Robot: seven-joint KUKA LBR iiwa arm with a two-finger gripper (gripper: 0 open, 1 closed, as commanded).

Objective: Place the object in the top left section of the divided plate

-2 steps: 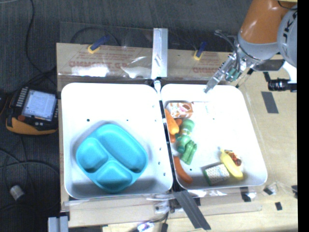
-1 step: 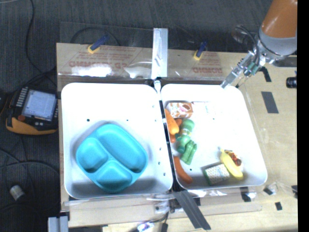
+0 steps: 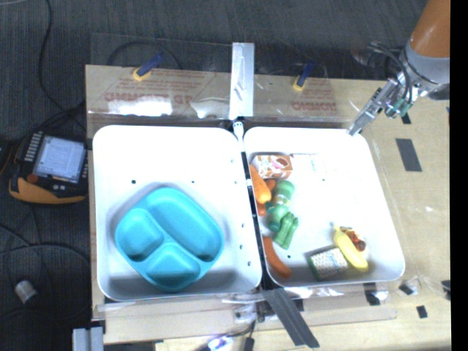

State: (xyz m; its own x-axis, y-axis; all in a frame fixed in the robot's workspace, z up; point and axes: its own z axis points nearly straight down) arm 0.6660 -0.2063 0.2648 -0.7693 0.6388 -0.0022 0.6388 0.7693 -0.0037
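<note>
Arm raised at the upper right, toys lying in the right bin.

From above, the gripper [image 3: 360, 126] hangs over the right bin's [image 3: 380, 196] far corner; whether it is spread or pressed together I cannot tell. The blue divided plate [image 3: 168, 236] sits in the left bin [image 3: 117, 152]. A banana [image 3: 349, 246], green toy [image 3: 281, 209] and carrot [image 3: 261, 189] lie in the right bin.

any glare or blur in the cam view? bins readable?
Camera view: glare washes the clear sheet behind the bins; the white right bin looks nearly blown out; the blue divided plate reads clearly with soft shadow beneath; the gripper is slightly soft; small toys are low-detail.
</note>
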